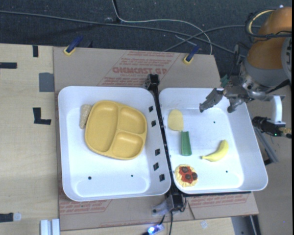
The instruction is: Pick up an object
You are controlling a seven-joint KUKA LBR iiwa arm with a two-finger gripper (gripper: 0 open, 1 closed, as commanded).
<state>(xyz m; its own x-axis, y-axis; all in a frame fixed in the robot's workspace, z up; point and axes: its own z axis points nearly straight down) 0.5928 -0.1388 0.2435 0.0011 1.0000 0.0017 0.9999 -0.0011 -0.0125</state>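
The grey arm reaches in from the right, its two-finger gripper [219, 102] spread wide and holding nothing, above the curved yellow banana [217, 152].

Cardboard-topped bench [19, 146] under two white bins [73, 180].

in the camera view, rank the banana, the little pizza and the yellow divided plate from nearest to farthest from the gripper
Measured from the gripper, over the right bin's far right corner:
1. Banana, right bin, toward the near right side.
2. Pizza, right bin, near left corner.
3. Yellow divided plate, in the left bin.
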